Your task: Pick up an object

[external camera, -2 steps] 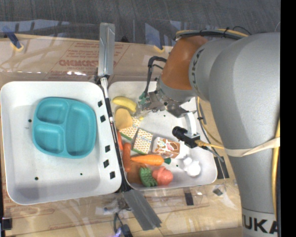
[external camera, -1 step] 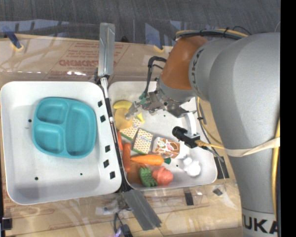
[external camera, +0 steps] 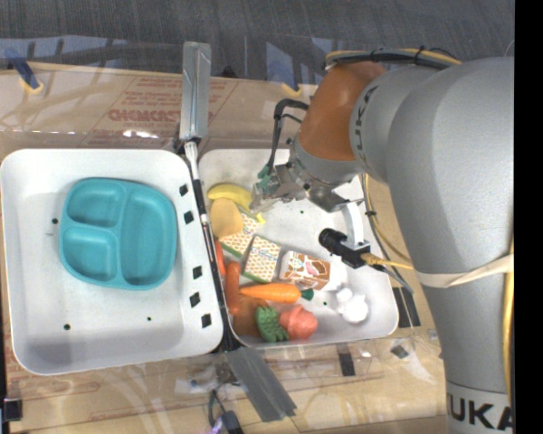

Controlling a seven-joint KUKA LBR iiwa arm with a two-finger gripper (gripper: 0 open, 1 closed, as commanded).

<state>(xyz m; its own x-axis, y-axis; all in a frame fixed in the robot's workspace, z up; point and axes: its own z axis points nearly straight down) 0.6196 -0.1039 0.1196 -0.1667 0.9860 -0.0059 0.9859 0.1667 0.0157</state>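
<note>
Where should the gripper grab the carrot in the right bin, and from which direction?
Probably the thick middle of the carrot, from straight above. It lies flat and roughly crosswise on top of the pile, so its long sides are exposed: close across its narrow width. The green toy and pink piece crowd its near side, and the small carton sits just behind, so a side approach looks blocked.

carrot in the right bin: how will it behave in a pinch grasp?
The carrot looks like a smooth plastic toy, so probably stiff and light, perhaps slippery. Its tapered, rounded body may roll or squirt out if pinched near the tip. It lies across the small carton and other toys, so nudging it would likely shift them.
</note>
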